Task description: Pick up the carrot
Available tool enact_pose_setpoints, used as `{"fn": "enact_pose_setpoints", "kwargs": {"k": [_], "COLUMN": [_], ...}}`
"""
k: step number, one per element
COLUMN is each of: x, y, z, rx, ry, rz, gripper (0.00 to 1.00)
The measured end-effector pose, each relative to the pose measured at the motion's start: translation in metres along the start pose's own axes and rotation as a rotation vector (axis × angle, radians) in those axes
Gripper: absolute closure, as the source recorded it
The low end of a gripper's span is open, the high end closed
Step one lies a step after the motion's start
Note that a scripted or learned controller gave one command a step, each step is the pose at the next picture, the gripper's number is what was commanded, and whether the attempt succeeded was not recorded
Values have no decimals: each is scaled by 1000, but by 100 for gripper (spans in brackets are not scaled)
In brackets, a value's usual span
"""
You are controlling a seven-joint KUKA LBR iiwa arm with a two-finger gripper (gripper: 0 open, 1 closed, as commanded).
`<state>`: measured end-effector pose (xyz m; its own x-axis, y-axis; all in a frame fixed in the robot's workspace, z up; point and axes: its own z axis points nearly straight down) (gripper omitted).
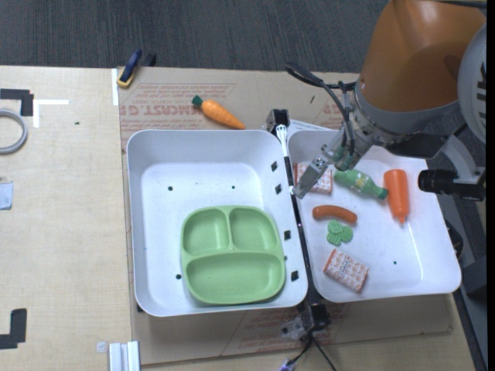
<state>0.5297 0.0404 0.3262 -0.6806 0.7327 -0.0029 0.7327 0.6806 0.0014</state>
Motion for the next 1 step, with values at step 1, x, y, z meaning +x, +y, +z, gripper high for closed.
{"fn": "enact_pose_setpoints", "kwargs": {"k": [1], "x": [47], "y": [-26], "z": [-13], "rx": [1], "ry": [2], "rz": [55], "gripper": [0]}}
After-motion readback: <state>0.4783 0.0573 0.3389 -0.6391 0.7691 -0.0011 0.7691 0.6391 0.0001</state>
